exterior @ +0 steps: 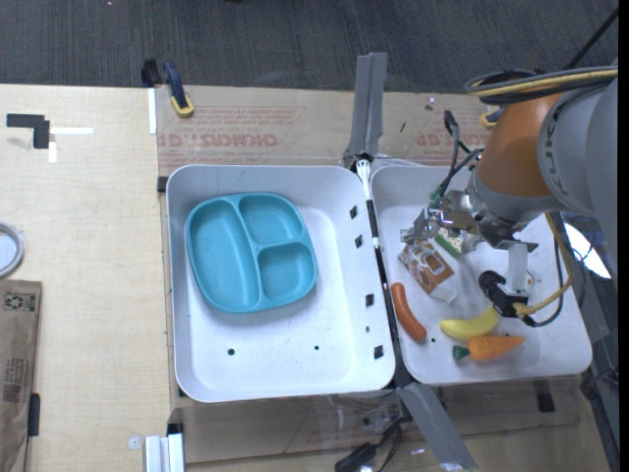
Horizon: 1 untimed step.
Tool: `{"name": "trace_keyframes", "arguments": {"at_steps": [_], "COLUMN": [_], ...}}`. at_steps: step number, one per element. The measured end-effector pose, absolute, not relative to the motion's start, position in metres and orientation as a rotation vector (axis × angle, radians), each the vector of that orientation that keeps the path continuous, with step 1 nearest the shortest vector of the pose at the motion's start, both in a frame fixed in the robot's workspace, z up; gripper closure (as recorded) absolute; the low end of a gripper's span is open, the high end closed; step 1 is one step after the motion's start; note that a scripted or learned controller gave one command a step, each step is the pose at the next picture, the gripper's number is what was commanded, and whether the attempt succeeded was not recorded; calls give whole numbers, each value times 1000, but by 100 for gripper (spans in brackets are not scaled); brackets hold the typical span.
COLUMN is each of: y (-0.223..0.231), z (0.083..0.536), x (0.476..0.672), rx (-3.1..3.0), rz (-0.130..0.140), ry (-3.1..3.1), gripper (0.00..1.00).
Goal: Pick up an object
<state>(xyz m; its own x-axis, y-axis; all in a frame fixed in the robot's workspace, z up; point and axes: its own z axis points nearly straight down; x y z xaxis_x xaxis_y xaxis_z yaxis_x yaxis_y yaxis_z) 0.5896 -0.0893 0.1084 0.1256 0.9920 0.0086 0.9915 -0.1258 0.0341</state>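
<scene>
**Arm low over the right bin, grab not yet made**

Fingers first: the gripper (432, 226) sits down in the right bin (565, 357), upper-left part, right at the top edge of the brown snack packet (428, 266). Metal bits and cables clutter the tip, so can't tell if the fingers are wide, narrow or on anything. No obj clearly seen between them, so no hold to call.

Out from there: packet lies just below the tip, tilted, looks flat and crinkly. Below-left of it, the orange-red sausage (408, 313) lies close to the bin's left wall. Further down, the yellow banana (470, 324) with the carrot (491, 347) touching it underneath, both near the front wall. Behind the tip, grey arm w/ orange band (521, 150) comes in from the right.

Left bin (197, 362) holds the blue divided plate (252, 252), well apart from the action. Desk (79, 214) round the bins is bare wood w/ tape marks.

Judgement: the packet is the nearest target. To do it well, centre the tip over the packet's middle, not its edge, line the closing direction across the narrow side, go straight down till near the bin floor, then close and lift slow. Risk: thin packet may slide or fold out of the pinch. Sausage is a rounder, maybe easier alt.
</scene>
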Motion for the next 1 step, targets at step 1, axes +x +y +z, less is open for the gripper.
{"name": "trace_keyframes", "arguments": {"at_steps": [1], "y": [-85], "z": [191], "x": [588], "rx": [2321], "rz": [-3], "ry": [2118], "gripper": [0]}}
